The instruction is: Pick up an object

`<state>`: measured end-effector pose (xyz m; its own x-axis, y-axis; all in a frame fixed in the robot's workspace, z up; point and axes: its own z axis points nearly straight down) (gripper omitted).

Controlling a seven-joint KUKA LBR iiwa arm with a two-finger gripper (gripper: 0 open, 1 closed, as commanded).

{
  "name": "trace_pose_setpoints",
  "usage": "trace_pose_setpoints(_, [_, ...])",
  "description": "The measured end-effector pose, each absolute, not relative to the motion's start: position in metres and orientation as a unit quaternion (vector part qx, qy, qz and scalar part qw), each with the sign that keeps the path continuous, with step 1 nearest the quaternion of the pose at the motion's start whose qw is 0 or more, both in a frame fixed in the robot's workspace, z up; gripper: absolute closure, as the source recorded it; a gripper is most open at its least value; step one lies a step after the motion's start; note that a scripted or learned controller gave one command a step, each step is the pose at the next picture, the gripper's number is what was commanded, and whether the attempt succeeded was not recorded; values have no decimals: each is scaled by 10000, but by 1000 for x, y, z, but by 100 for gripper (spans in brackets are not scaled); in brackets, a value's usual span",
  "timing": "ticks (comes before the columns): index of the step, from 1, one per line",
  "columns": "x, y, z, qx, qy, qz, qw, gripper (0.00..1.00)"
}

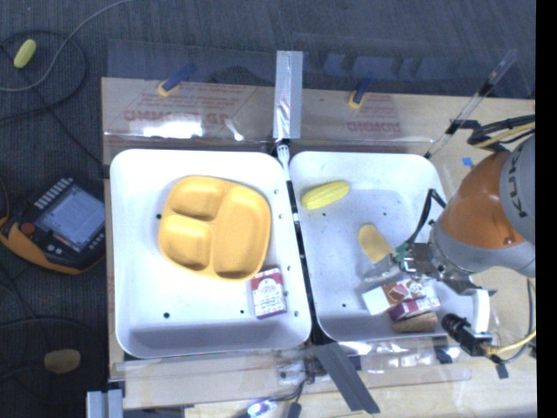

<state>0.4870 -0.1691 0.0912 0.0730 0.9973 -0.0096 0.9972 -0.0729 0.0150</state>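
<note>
brown-and-red packet (412, 305) lies under the end effector (414, 273), whose grip state i cannot tell.

The light is bright and comes from above. My two white bins (130, 259) shine so much that their floors look almost plain white. The clear plastic sheet (174, 116) at the back has a white glare patch on it. The dark carpet (52, 103) around my table stays dim. Shadows are soft and small, tucked close under things. The whole picture is a bit grainy and fuzzy, so small writing is hard to read.
</note>
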Motion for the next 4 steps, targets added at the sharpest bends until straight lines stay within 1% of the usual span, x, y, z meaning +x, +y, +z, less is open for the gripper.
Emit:
trace_pose_setpoints(1, [484, -153, 134, 7157, 6984, -6, -12, 0])
trace_pose_setpoints(2, [551, -130, 90, 6797, 7335, 20, 35, 0])
trace_pose_setpoints(3, [552, -129, 100, 6796, 7336, 34, 46, 100])
trace_pose_setpoints(4, [552, -129, 100, 6796, 7336, 32, 42, 0])
